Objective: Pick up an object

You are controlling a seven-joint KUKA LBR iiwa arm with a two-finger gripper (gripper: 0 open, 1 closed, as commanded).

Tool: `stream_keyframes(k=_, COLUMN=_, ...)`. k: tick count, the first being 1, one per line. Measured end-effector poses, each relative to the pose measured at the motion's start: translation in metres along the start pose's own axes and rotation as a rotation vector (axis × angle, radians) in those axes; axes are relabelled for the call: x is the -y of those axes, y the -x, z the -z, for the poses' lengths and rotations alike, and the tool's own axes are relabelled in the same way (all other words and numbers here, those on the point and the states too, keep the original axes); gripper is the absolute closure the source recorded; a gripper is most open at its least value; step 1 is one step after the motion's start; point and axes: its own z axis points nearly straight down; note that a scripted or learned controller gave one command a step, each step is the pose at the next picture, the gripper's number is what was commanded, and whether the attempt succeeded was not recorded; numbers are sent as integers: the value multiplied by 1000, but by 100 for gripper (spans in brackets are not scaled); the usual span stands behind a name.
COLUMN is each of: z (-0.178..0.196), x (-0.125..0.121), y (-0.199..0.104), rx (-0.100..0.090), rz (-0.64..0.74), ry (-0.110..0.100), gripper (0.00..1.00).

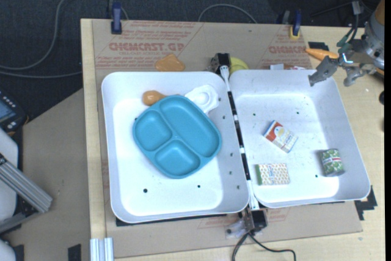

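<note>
Hovering over the right bin's (pixel 293 91) far right corner, the gripper (pixel 335 70) has its fingers spread with nothing between them. Below and left of it lie a small carton (pixel 280 136), a patterned packet (pixel 273 173) and a green box (pixel 331 162), well apart. The carton, nearest, looks the easiest target: come straight down, straddle its narrow side, then close.

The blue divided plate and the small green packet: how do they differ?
The blue divided plastic plate is large, rounded and one plain colour; the small green packet is tiny, boxy and printed. The plate lies in the left white bin, the packet in the right white bin. Both rest untouched.
</note>
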Motion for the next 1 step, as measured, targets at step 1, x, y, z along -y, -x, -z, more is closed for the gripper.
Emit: stream_keyframes(k=1, z=-143, x=3, y=-69, rx=-7, rz=6, ry=-16, gripper=0)
